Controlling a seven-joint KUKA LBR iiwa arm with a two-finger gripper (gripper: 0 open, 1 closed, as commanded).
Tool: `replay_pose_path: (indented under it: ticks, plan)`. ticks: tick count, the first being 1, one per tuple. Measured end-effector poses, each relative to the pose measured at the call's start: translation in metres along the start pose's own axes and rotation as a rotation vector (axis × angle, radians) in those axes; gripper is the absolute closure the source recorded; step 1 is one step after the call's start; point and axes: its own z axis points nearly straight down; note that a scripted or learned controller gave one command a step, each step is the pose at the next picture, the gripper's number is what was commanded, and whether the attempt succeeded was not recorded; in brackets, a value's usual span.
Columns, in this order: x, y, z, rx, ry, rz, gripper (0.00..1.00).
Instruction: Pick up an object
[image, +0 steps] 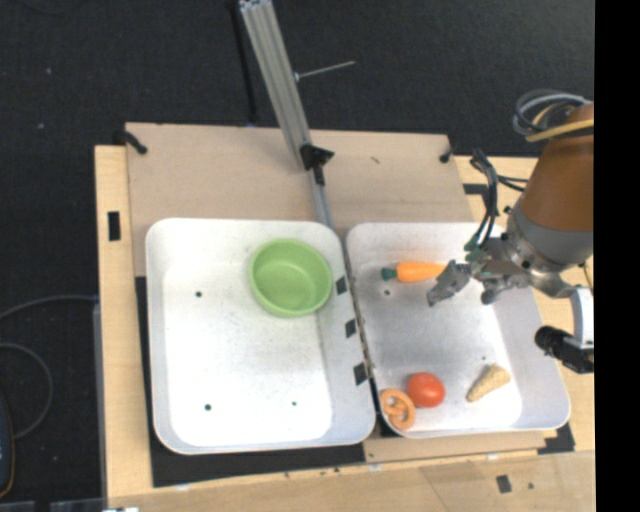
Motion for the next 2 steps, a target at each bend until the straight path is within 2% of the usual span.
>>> replay_pose_path:
  ticks: [1, 2]
  plan:
    - [0.0, 0.0, 0.0, -0.001, 0.0, 0.001, 0.0]
    - [-0.004, -0.01, 0.053, 0.005, -0.003, 0.004, 0.0]
